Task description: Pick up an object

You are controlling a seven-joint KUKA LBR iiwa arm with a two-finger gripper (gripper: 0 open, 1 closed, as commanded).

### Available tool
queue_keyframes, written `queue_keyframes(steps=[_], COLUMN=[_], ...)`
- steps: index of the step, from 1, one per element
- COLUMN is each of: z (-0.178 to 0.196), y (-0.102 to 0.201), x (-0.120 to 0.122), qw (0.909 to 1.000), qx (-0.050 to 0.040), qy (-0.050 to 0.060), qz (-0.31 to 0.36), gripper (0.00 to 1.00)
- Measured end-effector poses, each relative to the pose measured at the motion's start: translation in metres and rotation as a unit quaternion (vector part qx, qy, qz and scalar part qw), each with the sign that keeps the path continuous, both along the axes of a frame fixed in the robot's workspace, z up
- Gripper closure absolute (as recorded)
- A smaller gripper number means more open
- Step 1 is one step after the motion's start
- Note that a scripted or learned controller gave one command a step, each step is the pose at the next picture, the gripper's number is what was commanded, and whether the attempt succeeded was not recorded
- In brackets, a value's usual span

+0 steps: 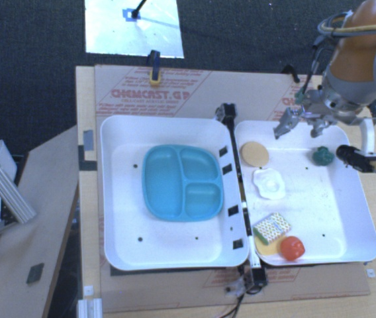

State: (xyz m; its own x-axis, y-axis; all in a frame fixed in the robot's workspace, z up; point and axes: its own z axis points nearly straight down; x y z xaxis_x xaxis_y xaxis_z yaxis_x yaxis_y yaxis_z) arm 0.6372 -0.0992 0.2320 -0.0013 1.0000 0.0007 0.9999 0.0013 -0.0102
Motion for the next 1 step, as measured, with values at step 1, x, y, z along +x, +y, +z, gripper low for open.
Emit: queue_keyframes(steps=[1], z=[0.0070], y=[0.0001], x=[0.0023], qw=[1.0000], qx=[-0.0006], qy=[-0.006], qz=[0.001], gripper=[0.00])
